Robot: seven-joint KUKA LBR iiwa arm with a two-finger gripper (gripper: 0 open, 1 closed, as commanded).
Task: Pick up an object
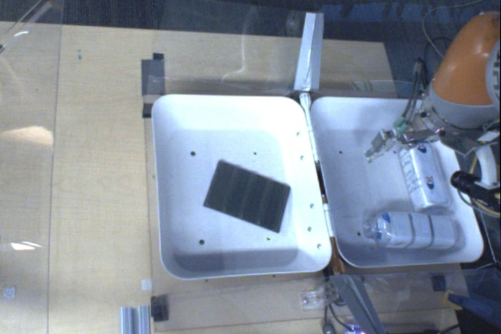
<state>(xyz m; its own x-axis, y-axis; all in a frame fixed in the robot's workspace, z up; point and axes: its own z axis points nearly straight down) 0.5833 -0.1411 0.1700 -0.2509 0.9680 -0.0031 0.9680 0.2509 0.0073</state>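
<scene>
Two clear cylindrical plastic bottles

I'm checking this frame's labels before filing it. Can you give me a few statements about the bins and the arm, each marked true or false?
1. A dark flat rectangular pad lies in the left bin. True.
2. Two clear plastic bottles lie in the left bin. False: both bottles, one under the arm and one near the front wall, lie in the right bin.
3. The gripper is over the right bin. True.
4. The dark pad stands upright against a bin wall. False: it lies flat on the bin floor, away from the walls.
</scene>
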